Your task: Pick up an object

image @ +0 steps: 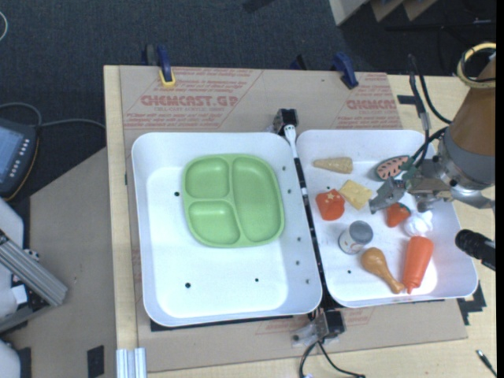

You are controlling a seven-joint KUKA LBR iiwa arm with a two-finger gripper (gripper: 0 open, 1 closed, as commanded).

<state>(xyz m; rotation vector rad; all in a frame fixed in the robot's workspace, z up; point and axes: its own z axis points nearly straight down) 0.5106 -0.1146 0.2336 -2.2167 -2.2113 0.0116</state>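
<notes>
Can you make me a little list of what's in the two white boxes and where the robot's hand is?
left bin: green plate with three sections
right bin: toy foods and a small can
foods: carrot, chicken leg, red pepper, cheese wedge, bread piece, strawberry
can: grey, between the red pepper and the chicken leg
gripper: low over the right bin, just above the strawberry
held: nothing seen between its fingers
</notes>
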